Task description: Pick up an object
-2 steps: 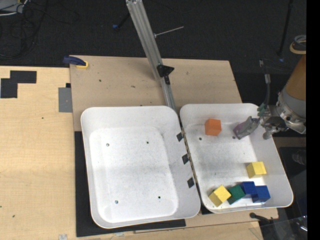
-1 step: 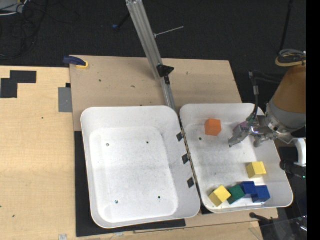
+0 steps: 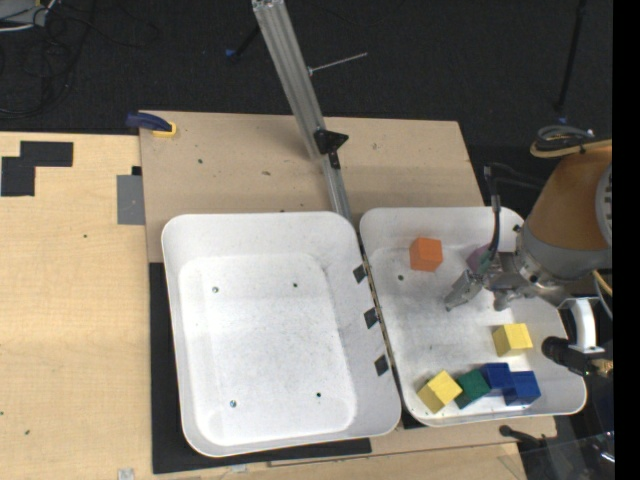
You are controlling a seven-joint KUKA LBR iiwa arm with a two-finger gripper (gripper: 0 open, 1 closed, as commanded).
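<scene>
An orange cube (image 3: 426,254) rests in the right bin (image 3: 400,313), toward its far side. A yellow block (image 3: 512,339) lies near the bin's right side. At the front edge sit another yellow block (image 3: 438,391), a green block (image 3: 473,386) and a blue block (image 3: 509,383), close together. My gripper (image 3: 468,290) hangs over the middle of the right bin, right of the orange cube and up-left of the yellow block. Its fingers point left and down, spread apart with nothing between them.
The left bin (image 3: 190,253) stands beside the right one, joined by black clips. A slanted aluminium rail (image 3: 297,78) rises behind the bins. The grey and orange arm (image 3: 570,218) covers the right bin's far right corner.
</scene>
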